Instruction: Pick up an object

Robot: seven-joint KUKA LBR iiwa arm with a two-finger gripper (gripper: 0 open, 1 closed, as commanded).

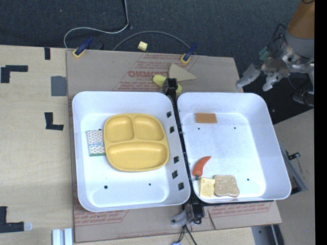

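**Hovering off the corner, nothing in its grasp**

Hanging above the bench beyond the far right corner of the right bin [265, 137], the gripper [258, 78] sits well apart from everything it might pick up. Its two pale fingers [247, 77] are spread, with dark floor showing between them — nothing is held. Above it the arm's [301, 22] orange band shows near the top edge.

Taking the right bin as the landmark: a flat brown rectangular piece [206, 118] lies inside near its far wall, toward the left. Down at its near wall, three small things cluster at the left end — an orange-red chili-shaped toy [200, 165], a pale yellow square piece [207, 188] just nearer than it, and a tan slice of toy bread [226, 186] touching the yellow piece on its right. All of these are far from the gripper.

Immediately left of the right bin, sharing the black divider, is the left bin [87, 188]. A yellow divided plate [137, 142] fills its middle, and a small patterned card or packet [95, 142] lies against the plate's left edge.

Beyond the far wall of the right bin, at the junction of the two bins, a yellow object [160, 79] and a tan wedge [182, 73] rest on the cardboard sheet [214, 68].
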